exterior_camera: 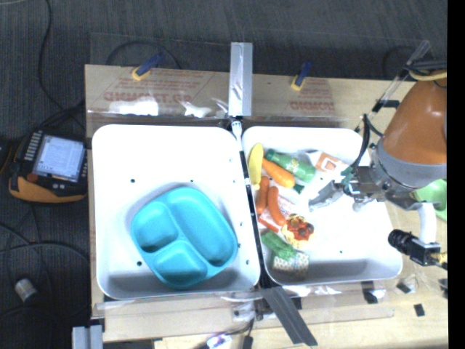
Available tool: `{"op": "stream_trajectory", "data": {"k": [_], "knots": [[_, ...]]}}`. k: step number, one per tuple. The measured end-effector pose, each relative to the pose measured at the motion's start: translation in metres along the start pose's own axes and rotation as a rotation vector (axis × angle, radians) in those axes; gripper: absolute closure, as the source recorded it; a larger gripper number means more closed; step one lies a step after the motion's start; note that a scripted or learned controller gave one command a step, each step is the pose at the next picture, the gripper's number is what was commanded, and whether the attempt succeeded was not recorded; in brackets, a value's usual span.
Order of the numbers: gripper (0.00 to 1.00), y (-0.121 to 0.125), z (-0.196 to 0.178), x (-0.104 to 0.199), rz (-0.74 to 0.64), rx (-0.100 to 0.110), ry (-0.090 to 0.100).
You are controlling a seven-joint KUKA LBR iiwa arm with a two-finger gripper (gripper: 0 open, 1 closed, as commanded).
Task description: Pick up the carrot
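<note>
Gripper (325, 195): open, holding nothing, over right bin (363, 262)
Carrot (277, 172): lying by banana (256, 163), left of gripper
Tray (183, 234): left bin (116, 158)

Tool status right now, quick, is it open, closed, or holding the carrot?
Tool: open, nothing between its fingers; it sits over the right bin, apart from the carrot.
</note>
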State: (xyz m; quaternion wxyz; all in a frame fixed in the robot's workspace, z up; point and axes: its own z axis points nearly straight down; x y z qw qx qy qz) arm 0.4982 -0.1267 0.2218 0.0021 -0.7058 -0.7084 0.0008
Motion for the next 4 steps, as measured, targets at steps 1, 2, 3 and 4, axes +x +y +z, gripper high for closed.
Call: {"op": "stream_trajectory", "data": {"k": [1,2,3,4], "knots": [[0.00,0.086,0.032,0.052,-0.161,0.000,-0.001],[0.00,0.110,0.124,0.017,-0.103,0.000,-0.004],[1.00,0.110,0.118,0.019,-0.103,0.004,0.001],[1.00,0.116,0.030,0.101,0.099,0.000,-0.003]]}}
